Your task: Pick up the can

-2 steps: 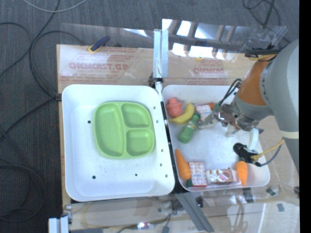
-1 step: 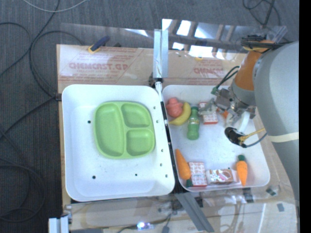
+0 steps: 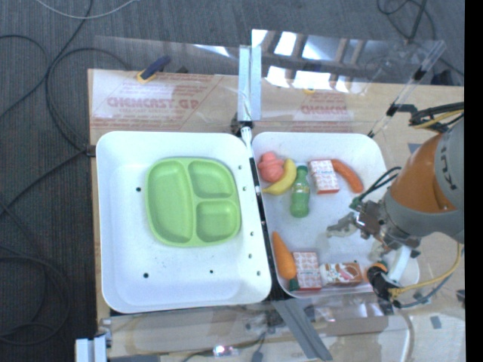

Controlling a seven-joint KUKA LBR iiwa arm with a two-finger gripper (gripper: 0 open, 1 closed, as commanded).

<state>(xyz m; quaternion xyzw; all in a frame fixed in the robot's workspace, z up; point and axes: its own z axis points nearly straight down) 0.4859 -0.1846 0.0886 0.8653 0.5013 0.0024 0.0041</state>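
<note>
- Bench with two shallow white bins [image 3: 113, 202] on grey carpet
- Grey two-finger gripper [image 3: 347, 225], over the right bin's right half; spread or closed cannot be told; nothing visibly held
- Red-and-white cylindrical can [image 3: 343, 274], on its side just toward the near rim from the gripper, long axis running along that rim
- Red-and-white carton [image 3: 307, 270] close against the can's left end; near wall crowds it, open floor on the gripper's side
</note>
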